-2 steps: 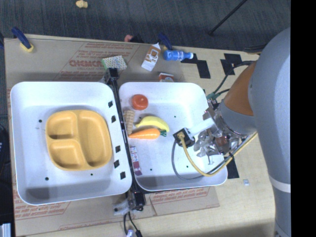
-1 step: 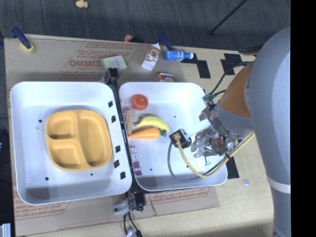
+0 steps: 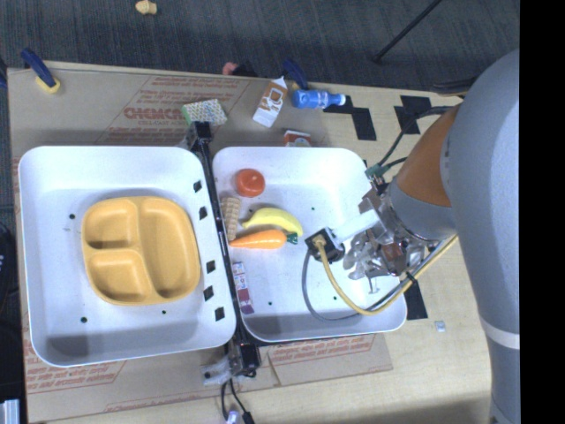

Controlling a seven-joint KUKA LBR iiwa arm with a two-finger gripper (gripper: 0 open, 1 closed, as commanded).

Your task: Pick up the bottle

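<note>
The small blue bottle (image 3: 312, 100) is lying on its side on the bench, outside the bins, just behind the right bin's far edge.

The arm's tool (image 3: 375, 259) hovers low over the right bin (image 3: 291, 312), near its right wall. In that bin lie a banana (image 3: 272, 217), a carrot (image 3: 258, 239) and a tomato (image 3: 250, 182). The left bin (image 3: 53, 237) holds a yellow divided plate (image 3: 139, 248). A blue bottle (image 3: 311, 100) lies on the table (image 3: 433, 360) behind the bins.
</note>
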